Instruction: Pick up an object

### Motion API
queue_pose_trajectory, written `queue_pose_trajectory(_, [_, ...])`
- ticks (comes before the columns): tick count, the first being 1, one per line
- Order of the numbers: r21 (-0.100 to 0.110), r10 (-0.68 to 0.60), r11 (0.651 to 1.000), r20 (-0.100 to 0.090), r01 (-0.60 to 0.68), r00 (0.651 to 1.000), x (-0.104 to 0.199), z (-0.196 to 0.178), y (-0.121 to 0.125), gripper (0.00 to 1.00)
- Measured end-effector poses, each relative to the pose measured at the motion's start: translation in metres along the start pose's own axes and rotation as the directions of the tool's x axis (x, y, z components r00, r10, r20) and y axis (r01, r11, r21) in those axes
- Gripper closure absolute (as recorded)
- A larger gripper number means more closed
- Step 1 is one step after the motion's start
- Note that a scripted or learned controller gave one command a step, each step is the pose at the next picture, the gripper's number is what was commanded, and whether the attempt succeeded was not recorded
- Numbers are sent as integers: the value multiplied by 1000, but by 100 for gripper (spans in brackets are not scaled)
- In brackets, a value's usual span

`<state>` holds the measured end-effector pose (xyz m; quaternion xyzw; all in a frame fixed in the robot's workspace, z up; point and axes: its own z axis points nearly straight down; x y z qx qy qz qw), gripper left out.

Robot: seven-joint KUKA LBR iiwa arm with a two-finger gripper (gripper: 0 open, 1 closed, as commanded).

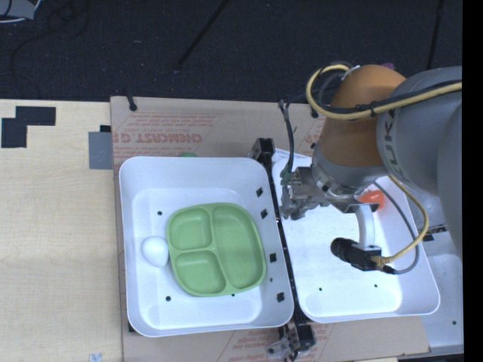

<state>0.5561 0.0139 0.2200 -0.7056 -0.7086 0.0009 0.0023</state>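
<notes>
Arm (423, 127) sets its hand (300, 194) at frame centre, grip impossible to tell; green divided plate (215, 249) and white egg (155, 251) lie ungrasped.

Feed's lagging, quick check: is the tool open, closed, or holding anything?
Tool: cannot be told; it hangs over the left side of the right bin.

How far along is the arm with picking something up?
Done: nothing visibly lifted; the green plate and white ball lie in the left bin. In hand: the end effector sits over the right bin near its left rim, an orange thing partly hidden beside it; I can't see a grasp. Left: grip and lift something.
</notes>
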Motion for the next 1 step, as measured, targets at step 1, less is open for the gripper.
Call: queue_pose_trajectory(1, [-1, 0, 1000, 0, 0, 1000, 50, 9, 7, 100])
